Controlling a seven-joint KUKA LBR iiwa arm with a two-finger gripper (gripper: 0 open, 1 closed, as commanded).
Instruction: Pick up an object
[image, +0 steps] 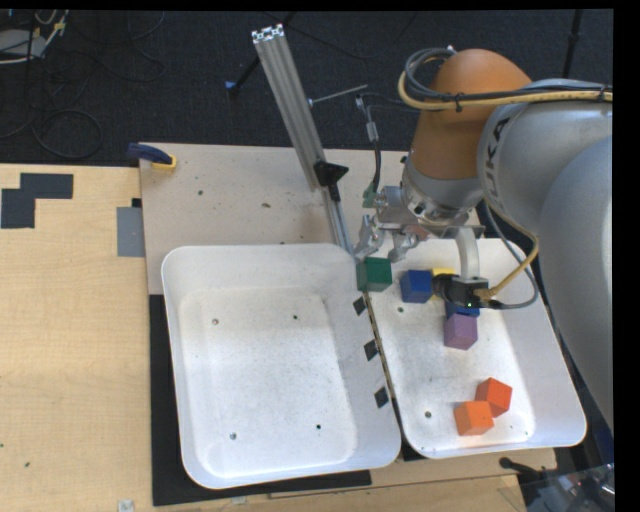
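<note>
The arm (560, 180) hides the right bin's (425, 380) far right rim.

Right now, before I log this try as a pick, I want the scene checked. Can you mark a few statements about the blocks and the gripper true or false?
1. An orange block lies in the right bin. True.
2. The purple block is stacked on the blue block. False: it lies on the bin floor, apart from the blue block.
3. The gripper is right at the green block. True.
4. The green block lies at the right bin's near end. False: it is at the far end, by the edge shared with the other bin.
</note>
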